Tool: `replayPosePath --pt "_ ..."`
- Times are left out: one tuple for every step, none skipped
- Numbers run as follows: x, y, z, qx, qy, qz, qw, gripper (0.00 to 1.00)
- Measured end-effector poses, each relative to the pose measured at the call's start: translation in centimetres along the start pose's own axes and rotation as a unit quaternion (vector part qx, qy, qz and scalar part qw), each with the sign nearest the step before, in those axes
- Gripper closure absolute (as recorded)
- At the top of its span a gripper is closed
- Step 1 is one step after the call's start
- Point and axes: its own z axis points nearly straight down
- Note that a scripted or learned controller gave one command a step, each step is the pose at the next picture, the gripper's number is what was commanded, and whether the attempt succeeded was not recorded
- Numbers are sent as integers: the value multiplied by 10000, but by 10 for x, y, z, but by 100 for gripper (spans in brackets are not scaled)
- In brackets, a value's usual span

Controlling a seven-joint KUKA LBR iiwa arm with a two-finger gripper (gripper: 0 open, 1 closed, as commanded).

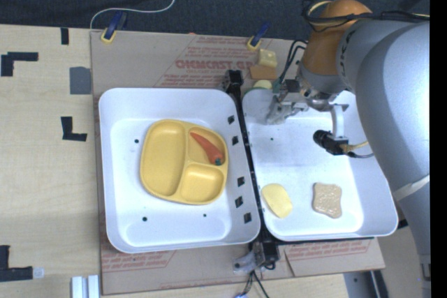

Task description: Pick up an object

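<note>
The right bin [377,216] holds a pale yellow rounded piece [277,200] near its front left and a tan, bread-like slice [327,199] to the right of it. In the left bin [119,220] lies a yellow divided plate [167,164] with a red-orange pepper [207,146] in its upper right compartment. My gripper [278,107] hangs low over the back left corner of the right bin, far from both loose pieces. Nothing can be seen held in it.
The grey arm [391,94] with its orange band [328,45] covers the right bin's back right. A black cable fitting [331,142] hangs below the wrist. Small tan and yellow blocks [265,65] and a pale round item [262,85] sit just behind the bins.
</note>
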Motion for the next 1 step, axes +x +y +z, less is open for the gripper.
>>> replayPosePath --pt "0 0 1 2 -2 -1 10000 0"
